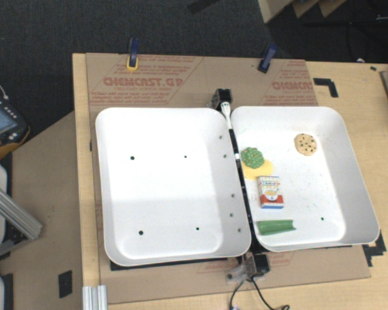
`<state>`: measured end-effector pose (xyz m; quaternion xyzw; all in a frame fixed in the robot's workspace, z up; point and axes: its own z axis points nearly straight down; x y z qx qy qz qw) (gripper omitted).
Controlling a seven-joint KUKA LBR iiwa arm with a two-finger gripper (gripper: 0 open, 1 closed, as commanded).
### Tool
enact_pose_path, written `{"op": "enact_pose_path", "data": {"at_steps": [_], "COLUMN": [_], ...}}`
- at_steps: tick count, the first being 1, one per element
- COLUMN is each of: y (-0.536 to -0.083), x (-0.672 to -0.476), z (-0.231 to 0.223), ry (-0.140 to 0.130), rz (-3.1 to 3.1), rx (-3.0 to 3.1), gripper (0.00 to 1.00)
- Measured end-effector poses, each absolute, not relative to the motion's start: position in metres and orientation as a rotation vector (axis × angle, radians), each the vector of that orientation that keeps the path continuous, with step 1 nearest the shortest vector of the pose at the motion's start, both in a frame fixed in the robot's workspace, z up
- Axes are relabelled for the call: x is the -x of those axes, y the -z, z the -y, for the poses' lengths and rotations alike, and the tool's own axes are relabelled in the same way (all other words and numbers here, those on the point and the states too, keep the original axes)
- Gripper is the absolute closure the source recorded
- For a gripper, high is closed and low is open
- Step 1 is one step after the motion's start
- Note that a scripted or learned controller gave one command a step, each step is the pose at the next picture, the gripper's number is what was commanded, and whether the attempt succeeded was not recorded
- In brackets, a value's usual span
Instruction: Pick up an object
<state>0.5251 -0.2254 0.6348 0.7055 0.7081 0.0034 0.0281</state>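
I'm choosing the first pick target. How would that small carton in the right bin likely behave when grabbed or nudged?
The small carton lies flat on the right bin, so it probably won't tip or roll. Its boxy shape suggests stiff, flat sides that suit a pinch. It looks light, so a nudge would likely slide it on the smooth floor.

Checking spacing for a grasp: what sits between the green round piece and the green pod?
In the camera view, a small carton lies between the green round piece and green pod.

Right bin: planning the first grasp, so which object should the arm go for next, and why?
Probably move over the cookie in the right bin. It lies apart from everything, whereas the green toy, small carton and green strip line up near the bin's left wall.
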Motion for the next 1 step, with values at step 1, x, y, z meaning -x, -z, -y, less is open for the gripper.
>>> {"op": "enact_pose_path", "data": {"at_steps": [1], "y": [-0.6345], "x": [-0.5251], "z": [0.2254], "ry": [-0.010], "rz": [-2.186], "rx": [-2.178], "gripper": [0.00]}}
